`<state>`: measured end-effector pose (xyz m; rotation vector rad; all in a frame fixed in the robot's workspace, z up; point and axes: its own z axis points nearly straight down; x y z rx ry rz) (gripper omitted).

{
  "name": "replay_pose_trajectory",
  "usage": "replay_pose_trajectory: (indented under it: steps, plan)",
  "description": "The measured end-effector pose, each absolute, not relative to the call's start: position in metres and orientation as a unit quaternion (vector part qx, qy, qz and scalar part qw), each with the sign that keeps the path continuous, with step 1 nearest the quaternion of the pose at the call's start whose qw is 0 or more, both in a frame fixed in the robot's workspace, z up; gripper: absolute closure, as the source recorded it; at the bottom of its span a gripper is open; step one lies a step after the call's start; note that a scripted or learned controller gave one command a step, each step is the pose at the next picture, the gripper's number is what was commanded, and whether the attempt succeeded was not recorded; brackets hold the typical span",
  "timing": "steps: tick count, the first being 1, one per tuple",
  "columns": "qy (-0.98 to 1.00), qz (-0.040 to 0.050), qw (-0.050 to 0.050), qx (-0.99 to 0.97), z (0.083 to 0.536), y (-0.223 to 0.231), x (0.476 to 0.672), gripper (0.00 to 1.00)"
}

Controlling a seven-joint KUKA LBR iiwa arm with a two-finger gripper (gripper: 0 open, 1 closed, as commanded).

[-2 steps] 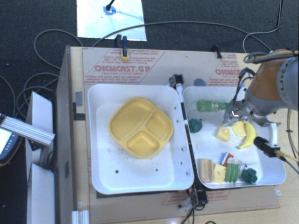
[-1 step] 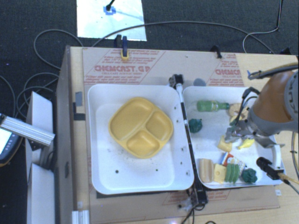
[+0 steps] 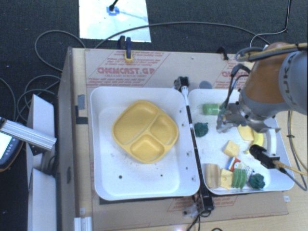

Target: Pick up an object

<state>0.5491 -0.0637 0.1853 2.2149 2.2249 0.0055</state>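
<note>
Jaws (image 3: 224, 124) low in right bin (image 3: 211, 148), open floor beside.

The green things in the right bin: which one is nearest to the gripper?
The light green cylinder, lying just left of the gripper at the bin's far end; the other green pieces are darker.

Setting: robotics laboratory. Evidence: industrial arm (image 3: 276, 83) at right of frame; two white bins (image 3: 103, 177) on a printed cardboard sheet (image 3: 144, 66) at centre; loose cables (image 3: 43, 47) over dark carpet (image 3: 38, 8), upper left; aluminium framing (image 3: 29, 134) at left edge; toy food items (image 3: 233, 174), lower right.
</note>
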Motion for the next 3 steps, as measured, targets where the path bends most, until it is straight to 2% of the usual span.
replay_pose_trajectory:
  steps: [1, 2, 3]
  plan:
    - [0.709, 0.0008, 0.000, 0.705, 0.184, -0.001, 0.546, 1.00]
    - [0.708, 0.0005, 0.000, 0.706, 0.184, 0.090, 0.514, 1.00]
    - [0.708, -0.0005, -0.001, 0.706, 0.127, 0.199, 0.486, 1.00]
